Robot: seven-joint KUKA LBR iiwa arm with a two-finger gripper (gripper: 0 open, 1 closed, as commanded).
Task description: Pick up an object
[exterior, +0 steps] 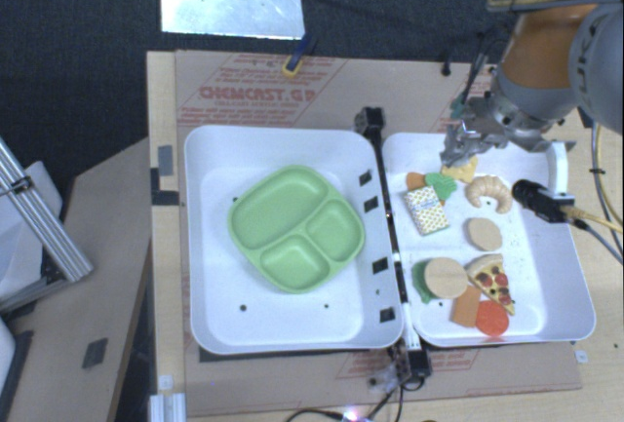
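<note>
Nearest in the right bin, a pizza slice and a burger are seen; farther back a croissant lies. At the far end the gripper is lowered over a yellow piece; its grip cannot be told. A green plate is held in the left bin.

2 white bins: smooth glossy plastic. Green divided plate: matt plastic. Bench: printed cardboard, matt.
</note>
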